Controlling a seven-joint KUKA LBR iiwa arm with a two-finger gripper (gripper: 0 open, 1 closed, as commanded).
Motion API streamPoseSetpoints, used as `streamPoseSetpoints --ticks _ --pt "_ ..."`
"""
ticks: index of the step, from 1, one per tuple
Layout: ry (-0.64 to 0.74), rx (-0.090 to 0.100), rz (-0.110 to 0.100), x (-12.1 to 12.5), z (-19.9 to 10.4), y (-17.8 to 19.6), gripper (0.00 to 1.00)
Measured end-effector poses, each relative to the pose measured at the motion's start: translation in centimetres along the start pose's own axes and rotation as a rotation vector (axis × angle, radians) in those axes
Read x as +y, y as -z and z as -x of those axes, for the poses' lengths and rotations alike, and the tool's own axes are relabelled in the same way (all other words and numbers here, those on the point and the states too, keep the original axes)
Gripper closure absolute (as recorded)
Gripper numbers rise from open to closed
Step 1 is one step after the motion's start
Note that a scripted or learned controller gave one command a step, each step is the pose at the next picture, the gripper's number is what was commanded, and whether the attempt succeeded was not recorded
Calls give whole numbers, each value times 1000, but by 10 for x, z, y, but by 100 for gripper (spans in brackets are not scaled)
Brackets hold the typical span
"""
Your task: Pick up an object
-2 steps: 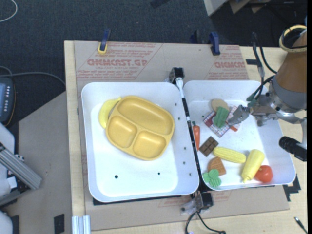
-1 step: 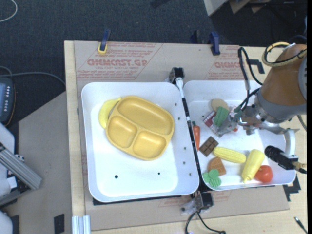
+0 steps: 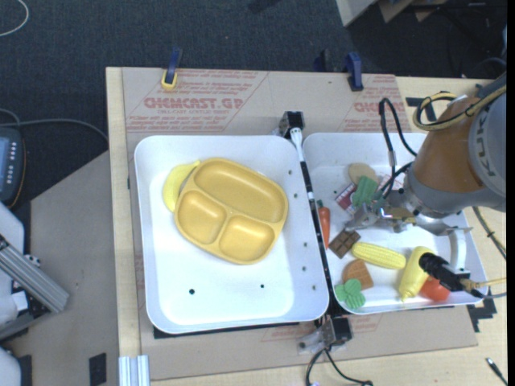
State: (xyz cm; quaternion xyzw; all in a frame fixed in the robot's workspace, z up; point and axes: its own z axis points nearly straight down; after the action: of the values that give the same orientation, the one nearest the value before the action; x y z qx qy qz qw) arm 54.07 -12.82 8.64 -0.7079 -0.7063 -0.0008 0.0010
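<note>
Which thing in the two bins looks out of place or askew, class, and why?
The yellow divided tray in the left bin lies turned at an angle to the bin's edges, resting partly over a yellow plate. In the right bin, the toy foods lie jumbled together, the carrot against the left wall. Nothing looks spilled or damaged.

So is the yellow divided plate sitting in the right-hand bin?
No, the yellow divided plate lies in the left bin, while the right bin holds the small toy foods.
</note>
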Motion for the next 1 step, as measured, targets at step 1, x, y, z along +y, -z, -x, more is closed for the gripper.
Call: streamPoseSetpoints --ticks 1 --pt "2 -1 3 2 0 2 0"
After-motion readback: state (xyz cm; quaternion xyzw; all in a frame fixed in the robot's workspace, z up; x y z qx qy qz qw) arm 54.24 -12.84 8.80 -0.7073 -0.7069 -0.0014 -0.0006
